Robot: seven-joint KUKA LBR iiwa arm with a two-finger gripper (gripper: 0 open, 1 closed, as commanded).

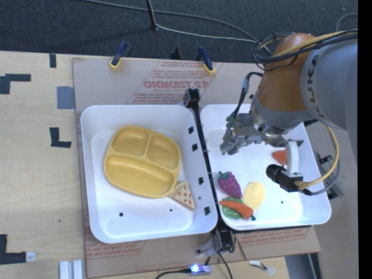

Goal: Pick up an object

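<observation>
The grey arm [302, 92] reaches in from the right, and its end effector [232, 141] hangs over the upper left part of the right bin [317, 214]; whether it is wide or narrow cannot be told. Below it in that bin lie a purple grape bunch [230, 184], a yellow lemon-like piece [254, 195] and a carrot [238, 207] on a green leaf. The left bin [93, 156] holds a yellow divided tray [142, 161] with a waffle-patterned wedge [184, 196] beside its lower right corner.
</observation>
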